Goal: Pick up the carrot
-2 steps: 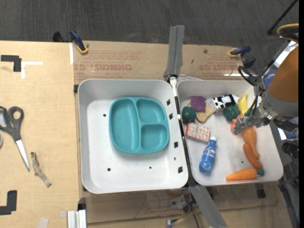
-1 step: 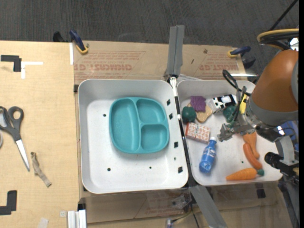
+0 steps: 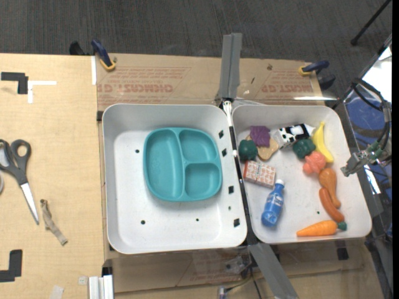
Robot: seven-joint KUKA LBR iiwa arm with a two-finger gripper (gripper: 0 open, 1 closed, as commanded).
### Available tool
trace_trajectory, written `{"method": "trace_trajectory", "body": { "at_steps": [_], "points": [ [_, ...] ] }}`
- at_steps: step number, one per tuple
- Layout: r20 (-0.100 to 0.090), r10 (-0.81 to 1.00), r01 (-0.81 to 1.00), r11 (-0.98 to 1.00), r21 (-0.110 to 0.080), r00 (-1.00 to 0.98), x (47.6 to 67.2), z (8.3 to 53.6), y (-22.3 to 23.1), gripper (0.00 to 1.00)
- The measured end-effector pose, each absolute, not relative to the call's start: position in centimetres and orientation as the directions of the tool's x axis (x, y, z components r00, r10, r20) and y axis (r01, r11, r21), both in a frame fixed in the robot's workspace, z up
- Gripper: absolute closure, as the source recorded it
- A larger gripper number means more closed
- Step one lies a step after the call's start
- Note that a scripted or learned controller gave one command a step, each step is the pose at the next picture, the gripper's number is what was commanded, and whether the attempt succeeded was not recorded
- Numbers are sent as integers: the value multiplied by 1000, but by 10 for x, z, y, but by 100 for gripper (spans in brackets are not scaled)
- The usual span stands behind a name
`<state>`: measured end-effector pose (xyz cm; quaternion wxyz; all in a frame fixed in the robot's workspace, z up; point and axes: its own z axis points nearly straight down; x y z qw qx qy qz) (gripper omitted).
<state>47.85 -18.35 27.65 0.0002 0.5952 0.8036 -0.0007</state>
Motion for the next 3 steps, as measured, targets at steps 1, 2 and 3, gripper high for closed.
{"method": "trace_trajectory", "body": {
  "at_steps": [1,2,3],
  "points": [
    [0,904,904,427,-1,-427,478,178,-212,100],
    [0,998,998,60,-2,-60,508,179,-161,100],
    [0,994,994,108,-1,-108,513,91,-135,100]
  ]
}}
